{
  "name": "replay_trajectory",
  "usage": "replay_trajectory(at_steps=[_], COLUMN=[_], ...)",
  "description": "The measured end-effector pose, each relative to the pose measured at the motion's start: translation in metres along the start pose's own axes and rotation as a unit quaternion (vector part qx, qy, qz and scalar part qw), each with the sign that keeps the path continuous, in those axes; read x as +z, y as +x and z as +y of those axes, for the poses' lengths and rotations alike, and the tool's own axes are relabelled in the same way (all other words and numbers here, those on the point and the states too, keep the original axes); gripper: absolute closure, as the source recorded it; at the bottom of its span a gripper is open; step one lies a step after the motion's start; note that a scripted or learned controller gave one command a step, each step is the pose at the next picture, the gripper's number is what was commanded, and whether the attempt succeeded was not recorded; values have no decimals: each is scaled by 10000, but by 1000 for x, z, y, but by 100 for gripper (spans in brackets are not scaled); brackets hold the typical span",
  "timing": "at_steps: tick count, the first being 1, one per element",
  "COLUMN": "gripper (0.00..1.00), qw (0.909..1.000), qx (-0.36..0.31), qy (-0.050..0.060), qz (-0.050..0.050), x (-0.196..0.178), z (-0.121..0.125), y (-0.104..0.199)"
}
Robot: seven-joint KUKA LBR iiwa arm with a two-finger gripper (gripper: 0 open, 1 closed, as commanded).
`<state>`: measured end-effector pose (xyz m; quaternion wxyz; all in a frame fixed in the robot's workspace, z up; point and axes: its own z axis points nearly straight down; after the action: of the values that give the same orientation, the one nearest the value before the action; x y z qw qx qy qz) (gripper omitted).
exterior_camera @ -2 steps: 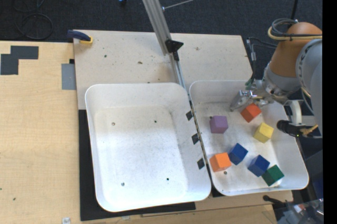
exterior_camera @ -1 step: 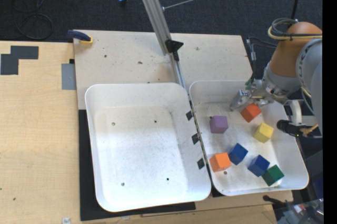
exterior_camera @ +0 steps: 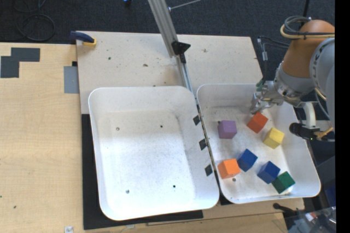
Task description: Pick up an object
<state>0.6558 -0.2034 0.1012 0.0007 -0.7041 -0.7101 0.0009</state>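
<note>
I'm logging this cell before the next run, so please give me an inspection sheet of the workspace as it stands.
Surface: pale bench bearing two white bins, the left bin and the right bin.
Job's things: in the right bin, a purple cube, red-orange cube, yellow cube, orange cube, two blue cubes and a green cube.
Clutter: blue-and-yellow clamp at the bench's far left corner.
Grippers: gripper just above the red-orange cube.
Cables: black cables on the dark floor.
Surroundings: slanted aluminium bar; wooden panel to the left.
</note>
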Motion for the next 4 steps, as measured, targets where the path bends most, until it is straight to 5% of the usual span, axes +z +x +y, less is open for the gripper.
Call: replay_trajectory(at_steps=[3,4], gripper=[100,100], qw=[10000,10000], qx=[32,20], qy=[-40,4], qz=[-10,16], x=[-167,-160], z=[3,-11], y=[-2,57])
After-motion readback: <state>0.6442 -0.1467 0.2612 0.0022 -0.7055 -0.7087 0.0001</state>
